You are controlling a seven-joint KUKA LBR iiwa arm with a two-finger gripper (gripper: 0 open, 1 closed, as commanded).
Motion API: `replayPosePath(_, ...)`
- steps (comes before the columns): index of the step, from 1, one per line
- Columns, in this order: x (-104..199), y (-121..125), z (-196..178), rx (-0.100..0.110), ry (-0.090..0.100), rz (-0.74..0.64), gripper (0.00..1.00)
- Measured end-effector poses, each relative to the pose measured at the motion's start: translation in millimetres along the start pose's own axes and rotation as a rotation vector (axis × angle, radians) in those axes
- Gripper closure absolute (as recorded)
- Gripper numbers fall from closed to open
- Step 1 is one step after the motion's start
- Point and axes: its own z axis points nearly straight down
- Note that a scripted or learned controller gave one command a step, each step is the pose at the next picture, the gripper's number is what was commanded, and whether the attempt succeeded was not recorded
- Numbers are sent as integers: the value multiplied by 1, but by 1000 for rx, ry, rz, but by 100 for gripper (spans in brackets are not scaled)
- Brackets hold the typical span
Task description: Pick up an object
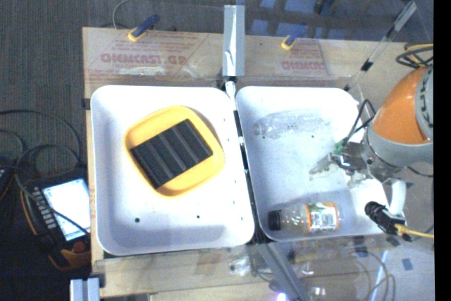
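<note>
My bench (169, 56) carried two white bins. The left bin (113, 222) sat touching the right bin (296, 99).

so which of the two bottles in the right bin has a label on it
The bottle with the dark cap along the right bin's near edge. The clear plastic bottle further back is bare and see-through.

Yellow tray (209, 164), black ribbed insert (172, 151)

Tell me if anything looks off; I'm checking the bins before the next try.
The bottle lies on its side at the right bin's near edge, and the yellow tray sits askew in the left bin. No spill or damage shows.
</note>
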Motion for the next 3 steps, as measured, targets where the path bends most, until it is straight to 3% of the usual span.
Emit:
replayPosePath(1,-16,-13,26,-12,7,-109,0)
replayPosePath(2,72,-30,26,-21,2,-84,0)
replayPosePath(3,28,-9,-14,0,0,4,0)
